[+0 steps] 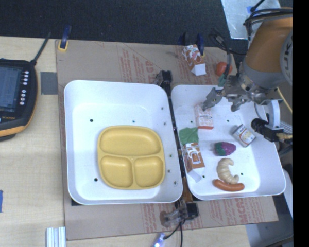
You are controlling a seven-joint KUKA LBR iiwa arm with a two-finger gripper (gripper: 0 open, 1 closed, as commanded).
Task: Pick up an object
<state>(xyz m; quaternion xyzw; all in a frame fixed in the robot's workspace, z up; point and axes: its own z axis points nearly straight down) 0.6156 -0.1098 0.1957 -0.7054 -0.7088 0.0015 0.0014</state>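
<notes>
My gripper hangs over the back of the right bin, its fingers spread open with nothing between them. Just below its left finger lies a small red-and-white carton. Further items lie in that bin: a green packet, an orange-and-white carton, a purple grape bunch, a croissant, a sausage and a small can.
The left bin holds a yellow divided plate. Behind the right bin, on the cardboard, stand a small carton and a red object. A control tablet lies at the far left of the bench.
</notes>
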